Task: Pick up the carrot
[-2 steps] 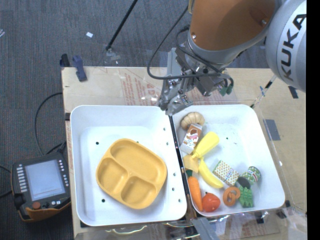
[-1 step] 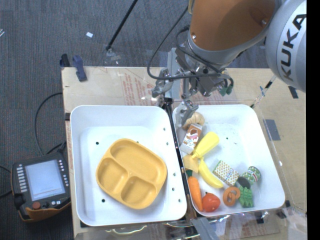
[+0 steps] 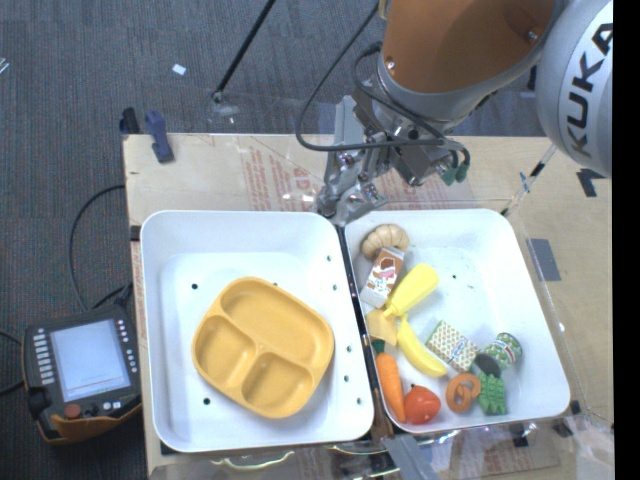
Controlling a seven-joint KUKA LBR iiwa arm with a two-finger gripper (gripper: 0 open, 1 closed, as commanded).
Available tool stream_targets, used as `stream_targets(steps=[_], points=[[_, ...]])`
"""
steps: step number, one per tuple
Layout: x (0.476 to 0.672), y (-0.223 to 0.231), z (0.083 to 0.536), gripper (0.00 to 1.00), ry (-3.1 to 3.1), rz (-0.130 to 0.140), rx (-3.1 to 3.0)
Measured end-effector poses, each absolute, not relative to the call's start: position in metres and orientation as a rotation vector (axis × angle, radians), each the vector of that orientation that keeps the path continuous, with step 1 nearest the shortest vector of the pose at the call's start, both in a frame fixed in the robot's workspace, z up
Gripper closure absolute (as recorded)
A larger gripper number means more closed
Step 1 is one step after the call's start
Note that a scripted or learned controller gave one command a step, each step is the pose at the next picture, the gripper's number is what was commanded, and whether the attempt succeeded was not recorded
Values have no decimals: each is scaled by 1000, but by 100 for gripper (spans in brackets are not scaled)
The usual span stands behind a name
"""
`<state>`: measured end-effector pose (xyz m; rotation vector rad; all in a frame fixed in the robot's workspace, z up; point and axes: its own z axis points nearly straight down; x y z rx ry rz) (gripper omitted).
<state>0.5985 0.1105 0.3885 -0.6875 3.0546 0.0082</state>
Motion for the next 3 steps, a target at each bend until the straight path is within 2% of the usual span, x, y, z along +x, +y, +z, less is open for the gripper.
stream_targets(steps=[1, 2, 3], points=[[598, 110, 388, 0, 3056, 8, -687], [560, 145, 448, 0, 2975, 3, -991], [560, 144, 447, 0, 2979, 3, -991]])
